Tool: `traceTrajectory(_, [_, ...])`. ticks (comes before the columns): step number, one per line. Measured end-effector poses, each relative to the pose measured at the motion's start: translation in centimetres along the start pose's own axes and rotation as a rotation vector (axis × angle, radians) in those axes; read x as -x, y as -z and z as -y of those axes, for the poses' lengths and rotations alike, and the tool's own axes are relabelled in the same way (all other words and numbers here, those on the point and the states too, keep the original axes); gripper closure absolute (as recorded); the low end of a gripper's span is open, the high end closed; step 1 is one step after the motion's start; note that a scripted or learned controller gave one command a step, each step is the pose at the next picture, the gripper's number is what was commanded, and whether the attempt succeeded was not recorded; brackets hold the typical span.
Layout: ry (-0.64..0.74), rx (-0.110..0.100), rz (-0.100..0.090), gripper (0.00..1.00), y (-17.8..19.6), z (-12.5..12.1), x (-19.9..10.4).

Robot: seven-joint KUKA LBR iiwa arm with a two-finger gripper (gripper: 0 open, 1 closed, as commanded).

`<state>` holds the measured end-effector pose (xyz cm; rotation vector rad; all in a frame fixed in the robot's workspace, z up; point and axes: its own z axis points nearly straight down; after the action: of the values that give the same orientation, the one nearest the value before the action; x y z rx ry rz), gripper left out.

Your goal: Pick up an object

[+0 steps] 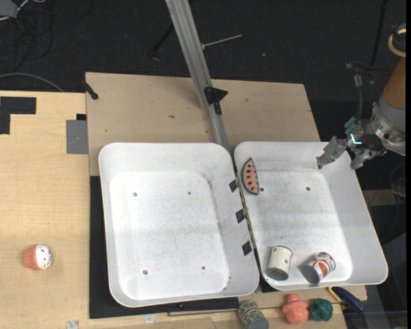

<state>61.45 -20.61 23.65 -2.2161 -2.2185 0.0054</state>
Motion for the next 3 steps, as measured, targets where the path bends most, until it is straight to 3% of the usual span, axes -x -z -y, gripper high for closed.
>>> traceTrajectory(1, [0.003, 0.004, 0.002, 0.00, 0.3, -0.1, 0.0])
traceTrajectory(3, [0.002, -0.001, -0.001, 0.00, -11.0, 0.1, -1.7])
